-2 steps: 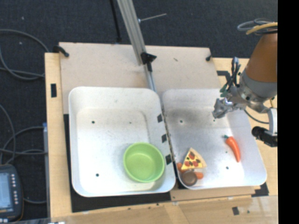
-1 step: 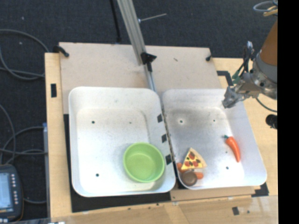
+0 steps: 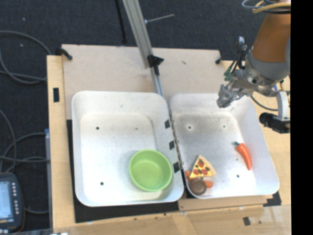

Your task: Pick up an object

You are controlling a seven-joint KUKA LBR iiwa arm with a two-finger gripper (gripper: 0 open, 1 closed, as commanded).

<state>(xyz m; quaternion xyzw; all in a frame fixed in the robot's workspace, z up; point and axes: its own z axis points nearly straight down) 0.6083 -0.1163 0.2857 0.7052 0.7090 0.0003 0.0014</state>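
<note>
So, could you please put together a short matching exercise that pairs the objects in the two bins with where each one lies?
Things:
1. green bowl
2. pizza slice toy
3. orange carrot toy
4. hand

Places:
A. right part of the right bin
B. over the far edge of the right bin
C. near part of the left bin
D. near left corner of the right bin, beside a brown round piece

Pairs: 1-C, 2-D, 3-A, 4-B

Tool (image 3: pixel 225 101) above right bin (image 3: pixel 254 116)
</note>
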